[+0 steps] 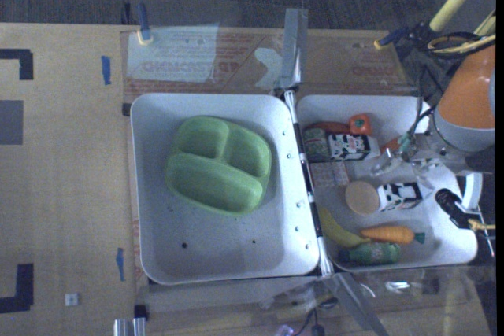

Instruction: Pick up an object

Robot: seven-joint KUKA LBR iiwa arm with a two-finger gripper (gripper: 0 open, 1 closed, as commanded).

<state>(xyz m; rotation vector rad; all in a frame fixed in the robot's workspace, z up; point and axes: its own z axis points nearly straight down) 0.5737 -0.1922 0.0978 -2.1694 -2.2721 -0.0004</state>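
Green divided plate (pixel 219 163) sits in the left bin (pixel 150 193). Right bin (pixel 453 248) has a banana (pixel 339 230), carrot (pixel 390 234), and cow-print cup (pixel 383 197), end effector (pixel 400 156) hovering above.

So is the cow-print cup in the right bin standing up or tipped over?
Tipped over. The cow-print cup lies on its side in the right bin, its round tan end facing left, just above the carrot.

Left bin (pixel 150 193): a green tray (pixel 219 163) fills the middle, leaving bare floor along the near side and edges; right bin (pixel 465 248): cartons (pixel 339 145), a cup (pixel 364 198), a banana (pixel 340 230), a carrot (pixel 391 234) and a bottle (pixel 370 253) crowd it, gaps narrow.
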